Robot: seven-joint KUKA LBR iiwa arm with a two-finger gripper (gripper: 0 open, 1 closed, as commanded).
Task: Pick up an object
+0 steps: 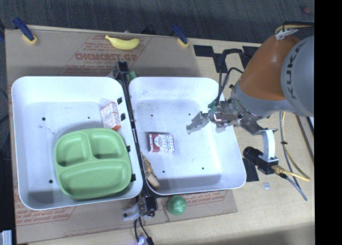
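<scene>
Look first at the small carton (161, 143) lying flat on the floor of the right bin (214, 174), toward its left half; it is a squat rectangular pack, dark red along its left and top with a white panel to the right, and its print is too small for you to read. The gripper (195, 124) hangs over the same bin, up and to the right of the carton and apart from it; whether it is parted or closed you cannot tell from this angle, and nothing shows in its grasp. Behind it you see the grey arm (299, 78) with its glossy orange band (264, 70), and part of a "KUKA" marking on the grey shell. A pale, knobbly object (149, 175) rests against the right bin's left wall near the front corner. In the left bin (32, 131), smooth white plastic like its neighbour, sits a matte green tray (93, 162) with rounded corners and three compartments; just beside its upper right edge lies a small orange-and-white carton (110, 115). Both bins rest on brown cardboard (80, 56) printed in red with "CHEMCAST GP"; a yellow banana (122, 41) lies at its far edge, and a green ball (176, 205) at its near edge.
</scene>
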